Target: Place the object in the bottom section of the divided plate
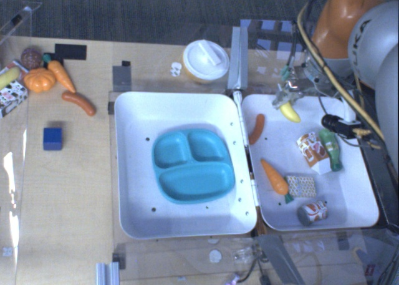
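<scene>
Partly hidden by cables, claw (288,98) over banana (289,112), grip state unclear, plate (194,164) bare.

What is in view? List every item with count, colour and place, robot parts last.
divided plate: 1, blue, left bin
left bin: 1, white
right bin: 1, white
banana: 1, yellow, right bin top, under the end effector
sausage: 1, red-orange, right bin left edge
carrot: 1, orange, right bin
carton: 1, white and orange, right bin
bottle: 1, green, beside carton
cube: 1, blue, bench left
end effector: 1, grey, above banana
</scene>
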`<action>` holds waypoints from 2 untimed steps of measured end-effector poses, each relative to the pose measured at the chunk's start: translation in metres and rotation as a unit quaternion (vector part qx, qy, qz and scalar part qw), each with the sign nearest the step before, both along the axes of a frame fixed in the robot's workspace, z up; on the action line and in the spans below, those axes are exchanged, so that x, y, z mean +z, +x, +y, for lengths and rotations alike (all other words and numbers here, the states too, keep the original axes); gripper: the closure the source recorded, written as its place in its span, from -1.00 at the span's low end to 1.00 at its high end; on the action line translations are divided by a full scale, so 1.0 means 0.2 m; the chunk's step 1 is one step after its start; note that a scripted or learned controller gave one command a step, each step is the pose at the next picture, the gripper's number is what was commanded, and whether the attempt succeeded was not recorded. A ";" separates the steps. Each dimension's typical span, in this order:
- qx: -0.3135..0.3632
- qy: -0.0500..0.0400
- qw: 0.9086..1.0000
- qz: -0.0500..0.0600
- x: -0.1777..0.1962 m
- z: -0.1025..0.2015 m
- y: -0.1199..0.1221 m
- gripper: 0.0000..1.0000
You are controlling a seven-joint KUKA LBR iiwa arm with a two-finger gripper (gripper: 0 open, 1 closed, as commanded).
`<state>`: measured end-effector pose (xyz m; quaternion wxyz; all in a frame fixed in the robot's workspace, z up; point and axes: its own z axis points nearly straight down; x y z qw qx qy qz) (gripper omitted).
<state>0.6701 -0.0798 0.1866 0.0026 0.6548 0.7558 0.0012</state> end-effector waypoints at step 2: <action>0.163 0.001 0.987 0.002 -0.01 0.45 -0.59 1.00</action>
